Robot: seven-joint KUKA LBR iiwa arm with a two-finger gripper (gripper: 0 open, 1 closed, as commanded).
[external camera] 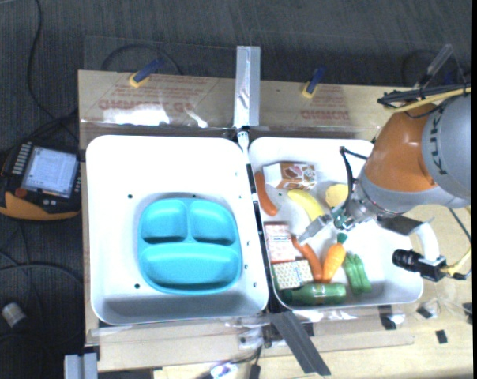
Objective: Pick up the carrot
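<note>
The carrot [332, 260] lies in the right bin [396, 294], orange, its thick end toward the upper right. A slimmer orange-red piece [306, 253] lies against its left side. My gripper [326, 230] hangs just above the carrot's upper end, below the arm's orange band. It is open, with one grey finger [310, 230] stretched left over the bin and nothing between the fingers.
The right bin also holds a banana [305, 204], a lemon [336, 193], a sausage [264, 197], a printed box [297, 173], two small cartons [283, 243], a cucumber [317, 294] and a green pepper [356, 273]. A blue divided tray [190, 244] sits in the left bin [112, 212].
</note>
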